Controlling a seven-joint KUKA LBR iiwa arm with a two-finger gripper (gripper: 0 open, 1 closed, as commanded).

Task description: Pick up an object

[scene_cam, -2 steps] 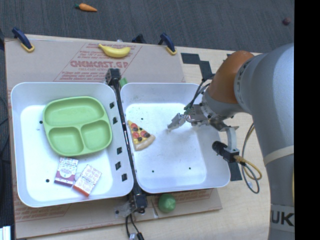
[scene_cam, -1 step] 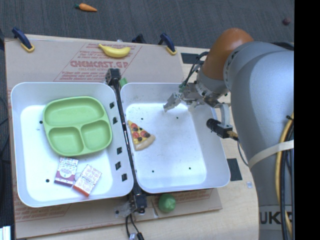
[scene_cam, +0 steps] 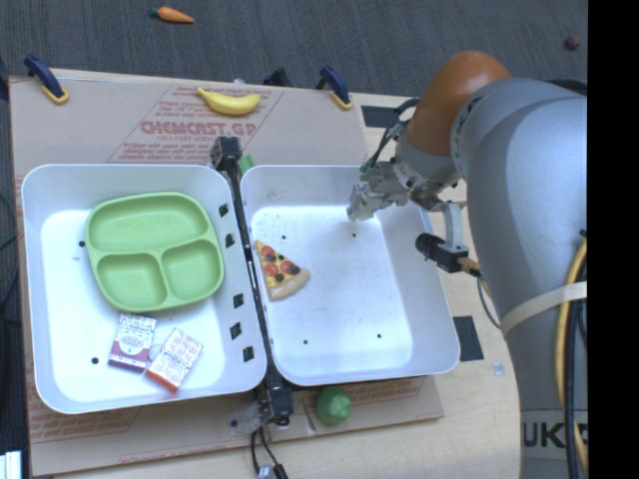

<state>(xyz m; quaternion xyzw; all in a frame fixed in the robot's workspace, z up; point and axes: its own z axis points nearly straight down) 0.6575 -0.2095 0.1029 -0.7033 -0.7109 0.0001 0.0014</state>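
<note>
A toy pizza slice [scene_cam: 279, 269] lies flat at the left side of the right bin [scene_cam: 399, 337], close to the divider. My gripper [scene_cam: 357, 212] hangs over the upper right part of that bin, well to the right of the slice and above it in the view. The fingers point down at the bin floor and I see nothing between them. In the left bin [scene_cam: 45, 287] rest a green divided plate [scene_cam: 154, 248] and two small snack packets [scene_cam: 133, 342] [scene_cam: 174, 357].
A toy banana [scene_cam: 229, 99] lies on the cardboard behind the bins. A green ball [scene_cam: 333, 405] sits at the front edge below the right bin. A toy carrot [scene_cam: 174, 14] is on the floor beyond. My arm covers the right bin's right rim.
</note>
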